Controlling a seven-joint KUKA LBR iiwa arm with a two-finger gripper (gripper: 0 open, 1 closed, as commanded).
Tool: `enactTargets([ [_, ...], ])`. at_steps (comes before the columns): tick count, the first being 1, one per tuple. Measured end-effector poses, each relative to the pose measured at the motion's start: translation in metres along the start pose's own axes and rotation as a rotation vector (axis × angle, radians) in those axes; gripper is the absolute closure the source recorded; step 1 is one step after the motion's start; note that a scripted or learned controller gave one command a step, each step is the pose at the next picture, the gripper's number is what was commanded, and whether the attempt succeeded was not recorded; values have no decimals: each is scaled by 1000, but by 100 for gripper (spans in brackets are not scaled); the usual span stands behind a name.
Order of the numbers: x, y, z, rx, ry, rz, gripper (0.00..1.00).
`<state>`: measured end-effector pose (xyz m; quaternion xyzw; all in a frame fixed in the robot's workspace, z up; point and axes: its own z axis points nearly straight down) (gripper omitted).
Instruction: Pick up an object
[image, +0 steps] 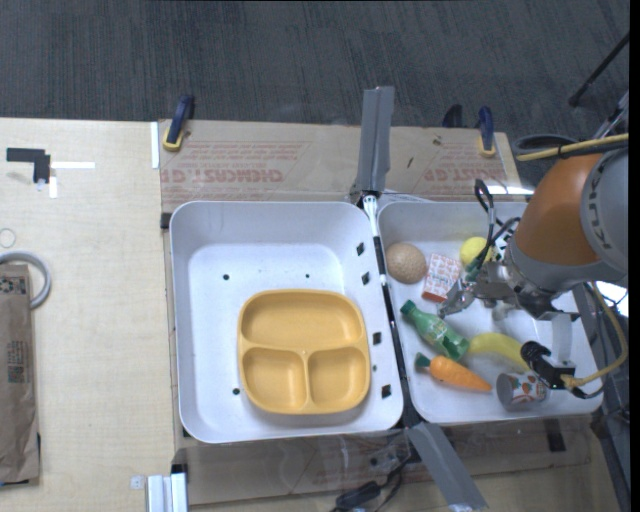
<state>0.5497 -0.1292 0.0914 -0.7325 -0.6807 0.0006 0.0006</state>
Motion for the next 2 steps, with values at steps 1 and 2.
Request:
enactTargets([
  [1, 12, 99, -1, -1, -1, 118, 0],
  [2, 12, 99, -10, 0, -3, 115, 100],
])
